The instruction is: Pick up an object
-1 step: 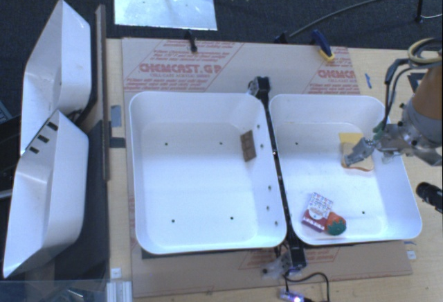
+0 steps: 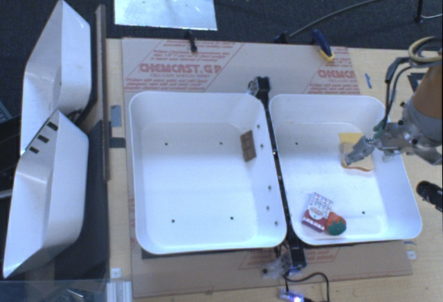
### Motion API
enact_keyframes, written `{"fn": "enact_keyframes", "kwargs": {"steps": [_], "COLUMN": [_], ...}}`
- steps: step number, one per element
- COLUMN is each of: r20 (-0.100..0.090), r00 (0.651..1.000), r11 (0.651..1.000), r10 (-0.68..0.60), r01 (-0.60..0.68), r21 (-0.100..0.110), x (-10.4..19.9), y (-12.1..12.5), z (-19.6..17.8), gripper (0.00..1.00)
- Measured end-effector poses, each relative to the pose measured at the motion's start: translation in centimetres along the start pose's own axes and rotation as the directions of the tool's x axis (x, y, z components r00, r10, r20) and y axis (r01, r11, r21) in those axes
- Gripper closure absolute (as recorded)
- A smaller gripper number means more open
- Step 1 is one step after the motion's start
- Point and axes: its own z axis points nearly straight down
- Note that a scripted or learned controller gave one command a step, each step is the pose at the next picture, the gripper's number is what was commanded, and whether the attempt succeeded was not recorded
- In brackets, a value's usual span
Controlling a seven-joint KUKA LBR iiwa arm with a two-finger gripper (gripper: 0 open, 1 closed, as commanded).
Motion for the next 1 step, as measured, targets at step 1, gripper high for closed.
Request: {"fn": "enact_keyframes", "kwargs": {"steps": [1], "r20": [-0.001], "r00": [1.0], "r11": [1.0], "r10": [0.0], "r01": [0.0], "r21": [0.003], "x": [0.42], "y": [-0.01], "z": [4.21], "gripper": [0.0]}}
